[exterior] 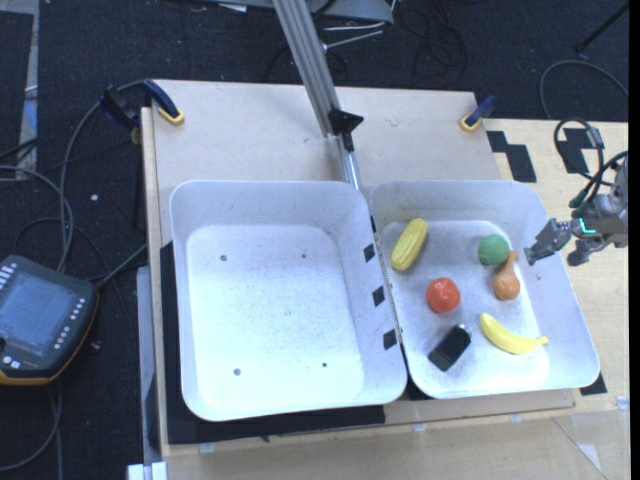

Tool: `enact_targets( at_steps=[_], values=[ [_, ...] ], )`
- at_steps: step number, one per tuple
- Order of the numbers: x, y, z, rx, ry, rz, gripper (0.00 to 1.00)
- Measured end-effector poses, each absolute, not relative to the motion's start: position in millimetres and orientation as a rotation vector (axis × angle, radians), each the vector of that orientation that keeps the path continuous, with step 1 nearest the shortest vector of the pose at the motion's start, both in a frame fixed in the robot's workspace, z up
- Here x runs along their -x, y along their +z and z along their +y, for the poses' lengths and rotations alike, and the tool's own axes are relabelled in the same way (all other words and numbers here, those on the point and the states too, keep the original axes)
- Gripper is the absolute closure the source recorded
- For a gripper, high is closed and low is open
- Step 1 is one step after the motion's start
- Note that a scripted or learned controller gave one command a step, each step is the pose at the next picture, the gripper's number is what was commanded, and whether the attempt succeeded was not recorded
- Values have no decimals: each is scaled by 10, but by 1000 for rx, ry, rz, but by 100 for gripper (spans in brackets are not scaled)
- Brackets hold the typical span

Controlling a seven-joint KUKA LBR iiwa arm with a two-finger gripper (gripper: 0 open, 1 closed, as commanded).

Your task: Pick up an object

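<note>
The right bin (pixel 560 298) holds a yellow corn cob (pixel 409 244), a red tomato (pixel 443 294), a green round fruit (pixel 493 249), an orange carrot-like piece (pixel 507 282), a yellow banana (pixel 511 335) and a small black block (pixel 450 347). My gripper (pixel 562 245) hovers at the bin's right rim, to the right of the green fruit, its two fingers spread apart with nothing between them.
The left bin (pixel 200 218) stands beside the right one on the bench. A slanted metal pole (pixel 310 53) comes down to the gap between the bins. Yellow clamps (pixel 170 115) sit at the bench's far corners. A pendant (pixel 40 318) lies off the bench at left.
</note>
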State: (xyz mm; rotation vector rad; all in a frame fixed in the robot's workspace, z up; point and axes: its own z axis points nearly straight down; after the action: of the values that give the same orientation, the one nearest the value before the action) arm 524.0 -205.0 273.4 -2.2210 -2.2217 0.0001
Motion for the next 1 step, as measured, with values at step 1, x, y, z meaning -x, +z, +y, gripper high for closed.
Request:
enact_targets(
  at_steps=[1],
  values=[
    [-5240, 2733, -2050, 2221, 0, -2222, 0]
  ],
)
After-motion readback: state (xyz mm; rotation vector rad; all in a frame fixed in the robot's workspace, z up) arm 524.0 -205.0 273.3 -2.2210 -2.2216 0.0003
